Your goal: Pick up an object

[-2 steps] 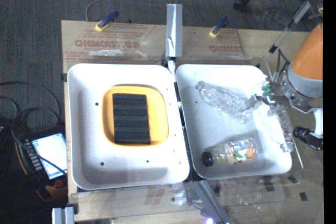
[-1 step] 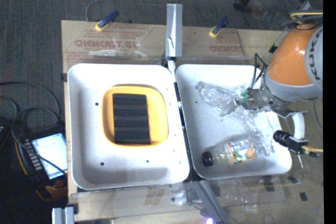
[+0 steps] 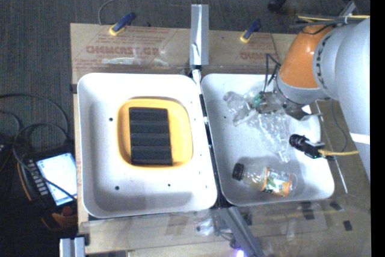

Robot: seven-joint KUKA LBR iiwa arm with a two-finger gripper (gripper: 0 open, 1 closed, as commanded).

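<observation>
In the right bin (image 3: 225, 147), a crumpled clear plastic item (image 3: 264, 123) sprawls across the upper middle. A small plastic bottle (image 3: 264, 177) with a dark cap and orange label lies on its side near the front. In the left bin (image 3: 96, 147) sits a yellow tray-like object (image 3: 155, 130) with a black ridged insert. The grey arm with its orange band (image 3: 301, 63) reaches in from the right. My gripper (image 3: 264, 100) is low over the upper end of the crumpled plastic, and the wrist hides its tip.
A black cable connector (image 3: 301, 142) hangs beside the arm above the right bin's right side. A metal post (image 3: 198, 36) stands behind the divide between the bins. Two blue-and-yellow clamps (image 3: 122, 22) hold the cardboard backing.
</observation>
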